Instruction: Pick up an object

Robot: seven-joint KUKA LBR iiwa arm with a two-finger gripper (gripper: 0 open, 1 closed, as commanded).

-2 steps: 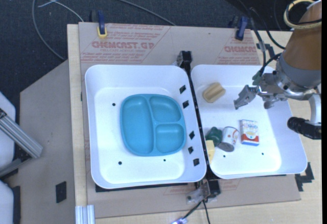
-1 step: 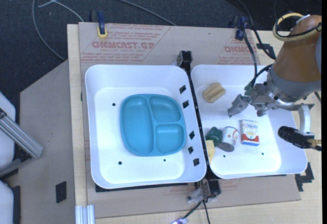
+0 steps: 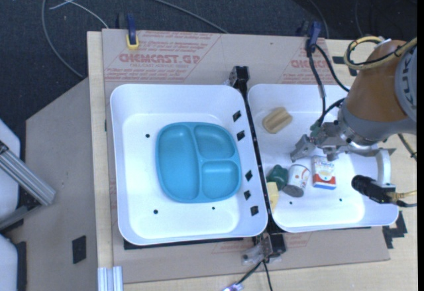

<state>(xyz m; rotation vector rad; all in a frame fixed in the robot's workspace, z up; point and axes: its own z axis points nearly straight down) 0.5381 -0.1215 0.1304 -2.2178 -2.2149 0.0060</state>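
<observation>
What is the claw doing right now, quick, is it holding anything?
Claw: hangs over the right bin, just above the small can; whether it is open or closed cannot be told, and nothing is seen in its grip.

A blue plastic divided tray [image 3: 199, 162] lies in the middle of the left white bin [image 3: 129, 105]. In the right white bin [image 3: 318, 217], a tan foam block [image 3: 277, 120] sits near the back, with a small white can [image 3: 299, 176], a green cap-shaped piece [image 3: 277, 174] and a red-and-white carton [image 3: 324, 175] close together in front of it.
</observation>
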